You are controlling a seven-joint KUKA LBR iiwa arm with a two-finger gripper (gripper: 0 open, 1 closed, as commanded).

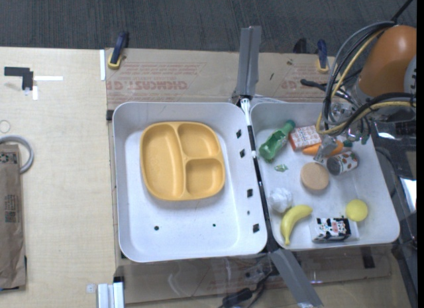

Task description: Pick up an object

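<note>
While its finger state cannot be told, the gripper (pixel 331 146) hangs near the right white bin's (pixel 386 187) far edge, over an orange carrot (pixel 317 148).

The bench (pixel 53 167) bears two white bins (pixel 132 234) side by side and a brown paper bag (pixel 10 220) at left.

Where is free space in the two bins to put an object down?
Free: the left bin floor below the yellow tray, toward the near rim. Crowded: the right bin, with bottle, banana, yellow ball and gripper packed close.
</note>
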